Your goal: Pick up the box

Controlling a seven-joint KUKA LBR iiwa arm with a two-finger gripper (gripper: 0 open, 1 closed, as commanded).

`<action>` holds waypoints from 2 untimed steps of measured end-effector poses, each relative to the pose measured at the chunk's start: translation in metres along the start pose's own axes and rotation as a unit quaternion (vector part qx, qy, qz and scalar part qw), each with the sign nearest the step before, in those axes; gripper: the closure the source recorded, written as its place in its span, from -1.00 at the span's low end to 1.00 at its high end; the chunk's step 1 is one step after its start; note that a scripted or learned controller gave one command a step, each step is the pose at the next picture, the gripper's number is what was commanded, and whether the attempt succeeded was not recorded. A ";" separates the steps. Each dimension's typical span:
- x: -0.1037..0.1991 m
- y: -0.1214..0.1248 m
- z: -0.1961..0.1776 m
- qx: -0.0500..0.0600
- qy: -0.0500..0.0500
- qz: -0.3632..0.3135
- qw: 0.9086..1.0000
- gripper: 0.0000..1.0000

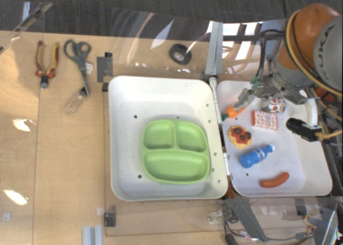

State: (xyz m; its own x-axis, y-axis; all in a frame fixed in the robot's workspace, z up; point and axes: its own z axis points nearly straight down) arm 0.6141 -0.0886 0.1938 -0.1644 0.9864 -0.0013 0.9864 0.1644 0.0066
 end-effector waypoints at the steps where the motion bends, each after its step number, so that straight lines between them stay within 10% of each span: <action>1: -0.033 -0.001 0.090 -0.008 -0.003 0.015 1.000 -1.00; 2: -0.054 0.011 0.095 -0.011 -0.003 0.009 1.000 -1.00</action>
